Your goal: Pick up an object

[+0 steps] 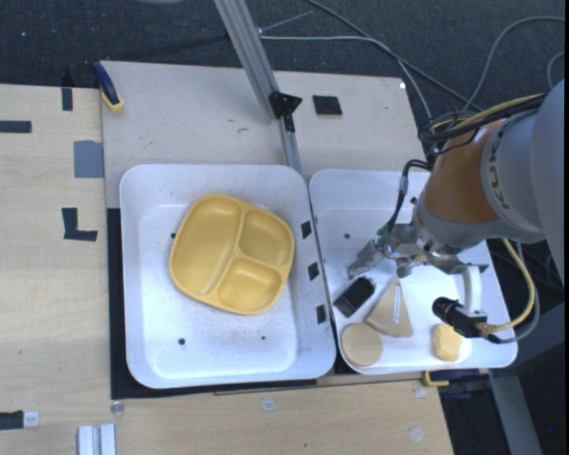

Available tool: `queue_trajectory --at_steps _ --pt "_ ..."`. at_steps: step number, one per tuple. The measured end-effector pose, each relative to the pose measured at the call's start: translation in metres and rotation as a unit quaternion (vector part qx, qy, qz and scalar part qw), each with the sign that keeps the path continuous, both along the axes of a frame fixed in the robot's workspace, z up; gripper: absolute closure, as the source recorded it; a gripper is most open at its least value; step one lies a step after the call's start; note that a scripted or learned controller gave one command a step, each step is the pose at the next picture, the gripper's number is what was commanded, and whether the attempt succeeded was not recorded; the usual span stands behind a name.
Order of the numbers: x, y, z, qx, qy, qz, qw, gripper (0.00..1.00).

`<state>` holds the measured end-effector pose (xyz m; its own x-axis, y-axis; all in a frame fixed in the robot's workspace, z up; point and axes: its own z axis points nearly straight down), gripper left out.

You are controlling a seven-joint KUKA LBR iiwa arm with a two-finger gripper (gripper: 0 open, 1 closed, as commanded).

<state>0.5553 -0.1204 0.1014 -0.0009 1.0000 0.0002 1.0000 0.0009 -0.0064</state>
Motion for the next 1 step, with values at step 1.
queue_trajectory --at_steps 1 --pt "0.0006 -0.0001 -0.0155 -0.0008 -0.003 0.000 1.0000 0.00"
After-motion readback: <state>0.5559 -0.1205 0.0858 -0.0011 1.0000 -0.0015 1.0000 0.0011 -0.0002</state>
